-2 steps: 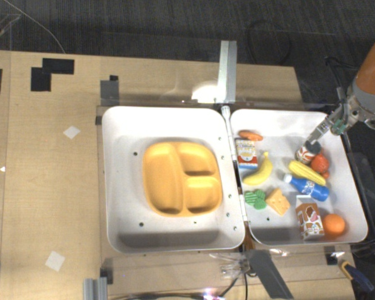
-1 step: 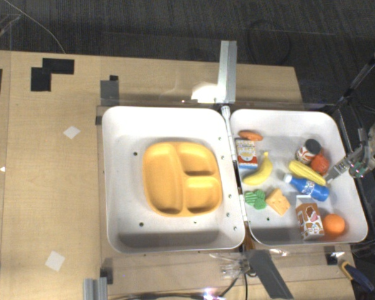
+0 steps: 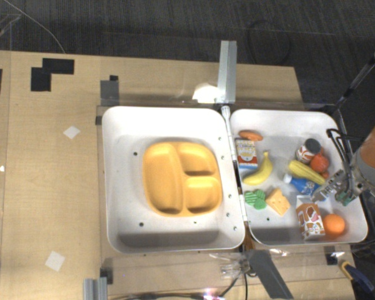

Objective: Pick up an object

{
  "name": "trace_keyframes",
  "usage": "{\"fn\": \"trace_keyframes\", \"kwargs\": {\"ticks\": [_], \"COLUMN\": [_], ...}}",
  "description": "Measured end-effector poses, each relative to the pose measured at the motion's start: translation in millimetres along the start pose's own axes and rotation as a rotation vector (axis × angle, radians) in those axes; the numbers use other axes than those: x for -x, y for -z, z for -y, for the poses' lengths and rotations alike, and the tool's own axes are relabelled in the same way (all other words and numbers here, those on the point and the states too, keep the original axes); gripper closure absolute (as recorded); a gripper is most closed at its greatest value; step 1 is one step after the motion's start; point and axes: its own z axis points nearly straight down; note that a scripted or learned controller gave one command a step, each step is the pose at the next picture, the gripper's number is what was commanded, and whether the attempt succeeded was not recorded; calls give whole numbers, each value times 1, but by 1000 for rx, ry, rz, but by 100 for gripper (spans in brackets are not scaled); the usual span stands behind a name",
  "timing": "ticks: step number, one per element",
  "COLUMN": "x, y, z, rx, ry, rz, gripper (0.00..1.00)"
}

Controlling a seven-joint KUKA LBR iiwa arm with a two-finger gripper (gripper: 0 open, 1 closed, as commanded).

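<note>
The right bin (image 3: 281, 122) holds several toy foods. Among them are a banana (image 3: 260, 171), a small milk carton (image 3: 245, 152), a cheese wedge (image 3: 277, 202), a green piece (image 3: 255, 199), a yellow corn cob (image 3: 305, 170), a red tomato (image 3: 319, 162), an orange (image 3: 334, 225) and a printed box (image 3: 309, 220). My gripper (image 3: 337, 190) hangs over the right side of this bin, just right of the corn cob and above the orange. I see nothing clearly held in it.
The left bin (image 3: 122, 186) carries a yellow divided tray (image 3: 180, 177). A metal post (image 3: 227, 74) stands behind the seam between the bins. Black cables (image 3: 337, 144) run along the right bin's far right corner beside the arm (image 3: 372, 161).
</note>
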Motion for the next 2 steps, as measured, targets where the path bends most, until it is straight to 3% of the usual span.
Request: {"fn": "trace_keyframes", "kwargs": {"ticks": [1, 2], "x": [-1, 35], "y": [-28, 17], "z": [-1, -44], "rx": [0, -4], "ry": [32, 190], "rz": [0, -11], "gripper": [100, 100]}}
